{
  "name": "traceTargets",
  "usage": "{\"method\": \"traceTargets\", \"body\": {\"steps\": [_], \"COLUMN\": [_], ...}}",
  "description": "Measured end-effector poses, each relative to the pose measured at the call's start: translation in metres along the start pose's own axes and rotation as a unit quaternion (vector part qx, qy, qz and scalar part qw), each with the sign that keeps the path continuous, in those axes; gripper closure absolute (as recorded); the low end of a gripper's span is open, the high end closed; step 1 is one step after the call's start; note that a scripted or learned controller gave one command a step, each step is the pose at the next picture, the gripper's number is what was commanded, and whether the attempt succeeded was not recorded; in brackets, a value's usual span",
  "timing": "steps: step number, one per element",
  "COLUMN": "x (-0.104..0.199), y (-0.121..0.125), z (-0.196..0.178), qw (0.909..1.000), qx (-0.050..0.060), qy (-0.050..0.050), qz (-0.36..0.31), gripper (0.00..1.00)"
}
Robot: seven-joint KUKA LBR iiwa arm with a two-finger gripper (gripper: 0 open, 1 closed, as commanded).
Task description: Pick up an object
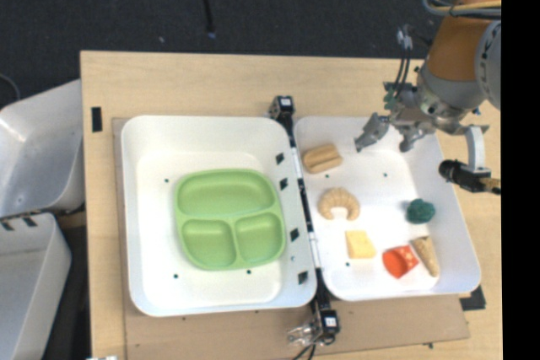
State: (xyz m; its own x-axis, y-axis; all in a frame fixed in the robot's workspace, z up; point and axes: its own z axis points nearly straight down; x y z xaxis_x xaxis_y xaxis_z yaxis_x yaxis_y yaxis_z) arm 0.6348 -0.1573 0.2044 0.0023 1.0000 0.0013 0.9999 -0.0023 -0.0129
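Note:
The right bin (384, 173) holds a tan bread roll (321, 158), a croissant (339, 203), a yellow cheese block (360, 244), a red piece (399, 261), a tan wedge (426, 255) and a dark green broccoli piece (420, 211). My gripper (390, 136) hangs over the bin's back right part, its two fingers spread apart and nothing between them. It is to the right of the bread roll and well above the croissant in the view.
The left bin (143, 181) bears a green three-compartment tray (229, 217). A black clip (281, 106) sits at the back where the bins meet. A black fitting (462, 174) sticks out by the right bin's right rim.

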Motion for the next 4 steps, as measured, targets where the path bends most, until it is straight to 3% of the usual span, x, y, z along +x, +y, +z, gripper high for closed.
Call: {"method": "traceTargets", "body": {"steps": [1,3,4], "x": [0.000,-0.009,-0.010], "y": [0.003,-0.002,-0.001], "z": [-0.009,0.101,0.087], "qw": [1.0000,1.0000,1.0000], "qx": [-0.007,-0.006,-0.009], "qy": [-0.001,-0.002,-0.002], "qz": [-0.001,0.000,0.000], "gripper": [0.00,0.00,1.00]}}
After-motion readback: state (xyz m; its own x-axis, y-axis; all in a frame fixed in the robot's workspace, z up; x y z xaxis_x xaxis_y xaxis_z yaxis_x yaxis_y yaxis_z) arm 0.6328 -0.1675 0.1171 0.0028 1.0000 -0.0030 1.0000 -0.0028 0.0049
